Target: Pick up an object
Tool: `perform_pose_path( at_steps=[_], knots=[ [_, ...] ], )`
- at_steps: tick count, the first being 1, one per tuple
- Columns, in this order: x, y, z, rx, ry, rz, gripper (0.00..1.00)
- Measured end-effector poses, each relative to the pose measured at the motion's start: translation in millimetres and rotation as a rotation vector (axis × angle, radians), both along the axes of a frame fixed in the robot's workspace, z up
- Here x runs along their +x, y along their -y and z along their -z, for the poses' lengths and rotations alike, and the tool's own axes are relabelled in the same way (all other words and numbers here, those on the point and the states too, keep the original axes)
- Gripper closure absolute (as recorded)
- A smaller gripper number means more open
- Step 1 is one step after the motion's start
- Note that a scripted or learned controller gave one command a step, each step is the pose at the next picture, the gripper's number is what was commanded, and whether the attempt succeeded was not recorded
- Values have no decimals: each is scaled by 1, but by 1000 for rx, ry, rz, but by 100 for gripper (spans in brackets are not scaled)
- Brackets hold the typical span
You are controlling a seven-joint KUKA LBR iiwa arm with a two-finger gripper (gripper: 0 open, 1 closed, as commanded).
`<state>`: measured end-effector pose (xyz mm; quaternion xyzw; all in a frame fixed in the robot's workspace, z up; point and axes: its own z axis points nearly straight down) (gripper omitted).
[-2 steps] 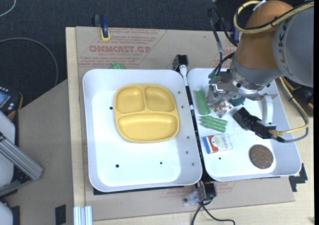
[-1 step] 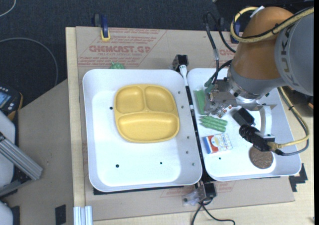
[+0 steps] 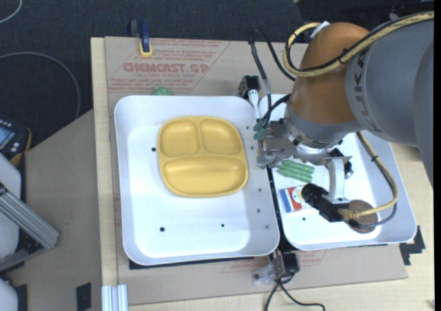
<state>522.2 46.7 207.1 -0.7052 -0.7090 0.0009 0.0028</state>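
Cardboard-topped surface (image 3: 172,61), two white bins. Left bin (image 3: 138,185): yellow divided plate (image 3: 203,156), lying flat. Right bin (image 3: 313,234): green object (image 3: 301,169), red-white-blue packet (image 3: 292,199) just beside it. Claw (image 3: 275,153) low near green object; how far open, cannot tell.

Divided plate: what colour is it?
The plate is plain yellow, clearest in the camera view.
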Motion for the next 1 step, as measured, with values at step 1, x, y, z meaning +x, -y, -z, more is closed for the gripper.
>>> perform_pose_path(
  at_steps=[1],
  knots=[
    [1, 39, -175, -3, 26, 7, 100]
  ],
)
